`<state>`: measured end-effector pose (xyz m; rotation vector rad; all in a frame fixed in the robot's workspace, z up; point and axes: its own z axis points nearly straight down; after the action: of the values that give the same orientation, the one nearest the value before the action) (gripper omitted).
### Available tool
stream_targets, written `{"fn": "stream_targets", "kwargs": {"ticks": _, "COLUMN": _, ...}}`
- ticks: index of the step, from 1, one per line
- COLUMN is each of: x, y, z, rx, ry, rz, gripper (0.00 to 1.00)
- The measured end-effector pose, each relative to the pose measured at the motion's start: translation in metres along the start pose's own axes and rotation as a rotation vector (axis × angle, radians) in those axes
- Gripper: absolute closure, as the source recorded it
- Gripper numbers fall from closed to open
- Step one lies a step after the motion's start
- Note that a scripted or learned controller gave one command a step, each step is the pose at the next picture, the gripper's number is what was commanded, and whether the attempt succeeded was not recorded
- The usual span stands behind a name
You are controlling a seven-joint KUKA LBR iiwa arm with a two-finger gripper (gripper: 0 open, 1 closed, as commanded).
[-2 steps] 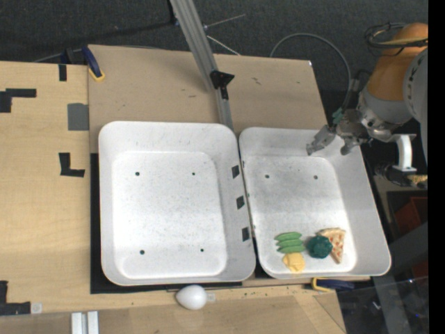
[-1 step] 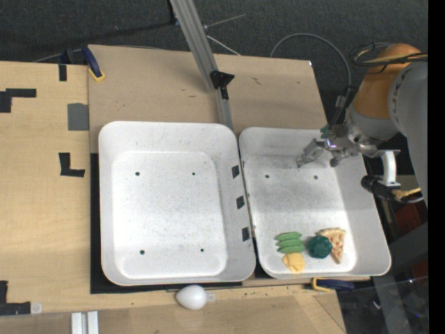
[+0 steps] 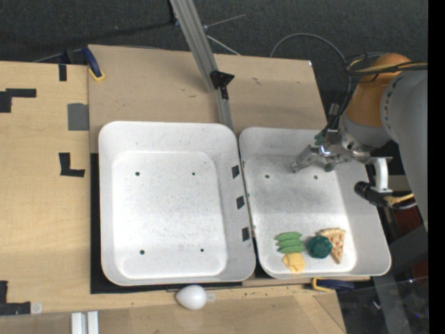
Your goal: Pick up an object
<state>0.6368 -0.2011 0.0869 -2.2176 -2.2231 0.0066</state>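
While the arm reached in from the right, items stood as listed:
Grey two-finger gripper (image 3: 314,158): poised over the far end of the shallow white right-hand bin (image 3: 292,207); jaws spread, pinching nothing.
Candidate objects: green ridged toy vegetable (image 3: 289,241), yellow lumpy toy piece (image 3: 294,261), dark green round toy (image 3: 320,247) and tan wedge-shaped toy slice (image 3: 336,243), clustered touching at that bin's near end, well apart from the gripper.
Likely reason: a descent onto bare floor would catch nothing.
Shallow white left-hand bin (image 3: 167,200): beside it.
White egg-shaped object (image 3: 192,297): on the tabletop (image 3: 42,186), outside.
Grey metal post (image 3: 201,47): behind, no obstruction.
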Motion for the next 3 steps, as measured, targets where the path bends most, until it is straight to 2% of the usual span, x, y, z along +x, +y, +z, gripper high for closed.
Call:
{"fn": "stream_targets", "kwargs": {"ticks": 1, "x": 0.001, "y": 0.001, "z": -0.012, "rx": -0.002, "ry": 0.000, "rz": -0.002, "gripper": 1.00}}
{"fn": "stream_targets", "kwargs": {"ticks": 3, "x": -0.006, "y": 0.005, "z": -0.100, "rx": -0.008, "ry": 0.001, "rz": 0.001, "gripper": 1.00}}
